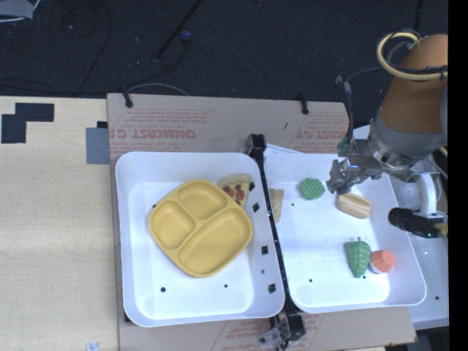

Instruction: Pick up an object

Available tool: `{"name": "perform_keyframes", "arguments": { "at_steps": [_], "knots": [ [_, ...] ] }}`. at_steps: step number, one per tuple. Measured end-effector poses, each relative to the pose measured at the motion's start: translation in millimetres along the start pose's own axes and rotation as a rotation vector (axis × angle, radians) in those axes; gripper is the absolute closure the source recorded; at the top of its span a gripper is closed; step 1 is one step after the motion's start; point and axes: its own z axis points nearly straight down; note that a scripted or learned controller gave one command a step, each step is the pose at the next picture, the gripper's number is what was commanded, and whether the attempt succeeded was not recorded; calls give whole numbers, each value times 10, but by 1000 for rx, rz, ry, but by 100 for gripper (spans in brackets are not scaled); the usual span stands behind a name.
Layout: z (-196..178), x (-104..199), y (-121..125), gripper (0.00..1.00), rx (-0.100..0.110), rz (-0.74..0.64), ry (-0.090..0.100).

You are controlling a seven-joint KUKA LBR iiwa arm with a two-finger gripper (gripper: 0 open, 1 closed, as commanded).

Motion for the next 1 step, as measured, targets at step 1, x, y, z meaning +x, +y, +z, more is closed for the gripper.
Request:
{"name": "perform_keyframes", "arguments": {
  "at_steps": [1],
  "knots": [
    [29, 519, -86, 100, 1, 0, 0]
  ]
}}
